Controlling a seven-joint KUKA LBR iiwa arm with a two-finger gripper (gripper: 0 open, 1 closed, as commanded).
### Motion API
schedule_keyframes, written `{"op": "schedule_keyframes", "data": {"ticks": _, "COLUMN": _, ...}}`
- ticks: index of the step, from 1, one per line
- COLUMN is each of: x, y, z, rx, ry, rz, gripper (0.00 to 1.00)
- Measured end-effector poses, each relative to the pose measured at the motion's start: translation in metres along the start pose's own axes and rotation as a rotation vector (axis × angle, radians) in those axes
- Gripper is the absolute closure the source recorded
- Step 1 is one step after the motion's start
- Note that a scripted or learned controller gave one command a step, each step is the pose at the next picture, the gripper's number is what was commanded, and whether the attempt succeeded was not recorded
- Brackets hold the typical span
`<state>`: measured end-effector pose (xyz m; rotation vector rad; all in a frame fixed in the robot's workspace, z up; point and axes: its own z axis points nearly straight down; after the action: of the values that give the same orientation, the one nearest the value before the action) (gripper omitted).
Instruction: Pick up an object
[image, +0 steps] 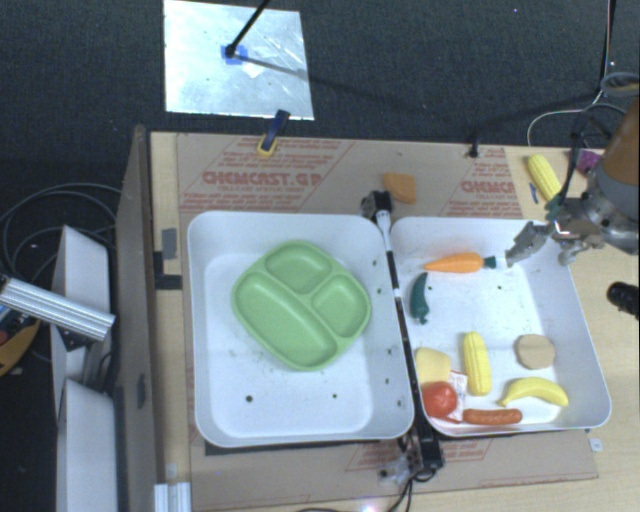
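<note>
With the gripper fingers released at 3 o'clock of the carrot, a grazing descent may roll it away.

Smooth white plastic bins, matt green tray, seemingly cardboard bench
</note>
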<state>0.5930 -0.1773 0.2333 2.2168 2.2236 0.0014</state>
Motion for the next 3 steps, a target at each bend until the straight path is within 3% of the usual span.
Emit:
{"op": "schedule_keyframes", "data": {"ticks": 1, "x": 0.016, "y": -0.053, "z": 0.071, "rx": 0.009, "ry": 0.004, "rz": 0.002, "gripper": 0.00}}
{"op": "schedule_keyframes", "data": {"ticks": 2, "x": 0.079, "y": -0.059, "z": 0.153, "rx": 0.003, "ry": 0.003, "rz": -0.004, "gripper": 0.00}}
{"op": "schedule_keyframes", "data": {"ticks": 3, "x": 0.068, "y": -0.101, "z": 0.149, "rx": 0.003, "ry": 0.001, "rz": 0.004, "gripper": 0.00}}
